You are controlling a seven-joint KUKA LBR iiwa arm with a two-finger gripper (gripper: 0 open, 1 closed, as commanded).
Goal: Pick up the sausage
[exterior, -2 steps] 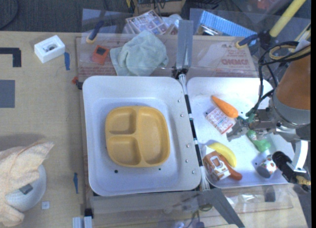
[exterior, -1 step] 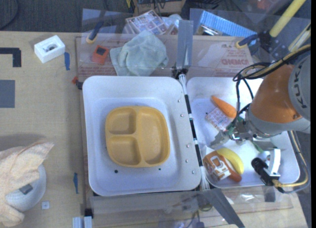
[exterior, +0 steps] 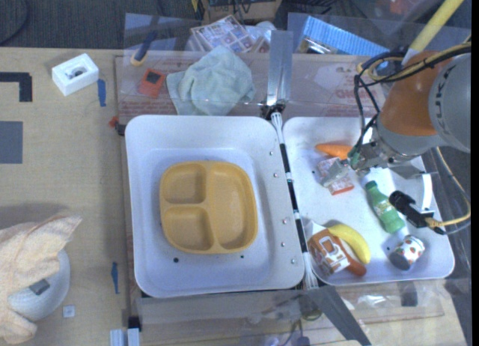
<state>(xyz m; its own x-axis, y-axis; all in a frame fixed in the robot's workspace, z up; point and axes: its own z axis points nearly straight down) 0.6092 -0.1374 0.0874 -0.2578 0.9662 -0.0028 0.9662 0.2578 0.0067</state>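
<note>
Gripper point(exterior: 358, 156) upper right bin point(exterior: 441, 266), by carrot point(exterior: 332, 149) — jaw state we cannot tell. Sausage point(exterior: 356, 266) lower down under banana point(exterior: 352, 241) — risk grabbing the wrong item.

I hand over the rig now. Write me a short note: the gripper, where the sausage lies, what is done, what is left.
Gripper: low over the right bin, near the carrot and a small packet; whether it is open or shut is unclear.
Sausage: at the bin's front, under the banana, beside a small carton.
Done: nothing lifted.
Left: reach the sausage, grasp, lift.
</note>
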